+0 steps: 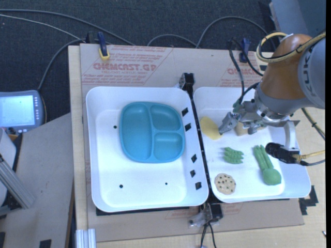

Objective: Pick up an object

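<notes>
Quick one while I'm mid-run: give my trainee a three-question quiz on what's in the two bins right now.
1. True or false: the blue divided tray lies in the right bin.
2. Which item lies nearest the gripper? A) cookie B) yellow piece C) long green toy
3. Fill in: the small green leafy toy lies between the yellow piece and the ____.

Key: 1 false, it is in the left bin; 2 B; 3 cookie.

Yellow piece (210, 127), green items (232, 155) (266, 165), cookie (225, 183) in right bin (217, 99).
</notes>
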`<state>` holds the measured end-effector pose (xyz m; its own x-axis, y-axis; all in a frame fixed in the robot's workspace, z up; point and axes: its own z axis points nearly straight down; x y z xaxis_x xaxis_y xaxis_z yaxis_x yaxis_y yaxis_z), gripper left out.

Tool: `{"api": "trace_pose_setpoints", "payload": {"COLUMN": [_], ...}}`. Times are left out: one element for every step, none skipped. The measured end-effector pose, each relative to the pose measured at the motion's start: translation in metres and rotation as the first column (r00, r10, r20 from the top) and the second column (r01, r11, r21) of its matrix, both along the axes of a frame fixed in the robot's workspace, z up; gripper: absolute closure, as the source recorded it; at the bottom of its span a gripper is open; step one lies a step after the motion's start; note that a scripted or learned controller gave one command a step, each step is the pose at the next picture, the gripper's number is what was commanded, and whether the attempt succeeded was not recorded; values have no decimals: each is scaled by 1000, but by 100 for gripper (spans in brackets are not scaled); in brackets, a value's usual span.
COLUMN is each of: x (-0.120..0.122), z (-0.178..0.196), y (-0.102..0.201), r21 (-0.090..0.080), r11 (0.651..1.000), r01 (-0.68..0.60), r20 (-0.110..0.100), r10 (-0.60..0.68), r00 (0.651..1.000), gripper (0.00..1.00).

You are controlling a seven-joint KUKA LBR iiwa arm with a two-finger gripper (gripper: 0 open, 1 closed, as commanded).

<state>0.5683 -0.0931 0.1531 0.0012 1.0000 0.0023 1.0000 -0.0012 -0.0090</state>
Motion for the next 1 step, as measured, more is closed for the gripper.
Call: {"api": "trace_pose_setpoints", "payload": {"x": [-8], "z": [-62], "y": [1], "r21": [1], "r11": [1000], "r01": [0], "r20": [-1], "r10": [0], "r00": [1000], "gripper": [0]}}
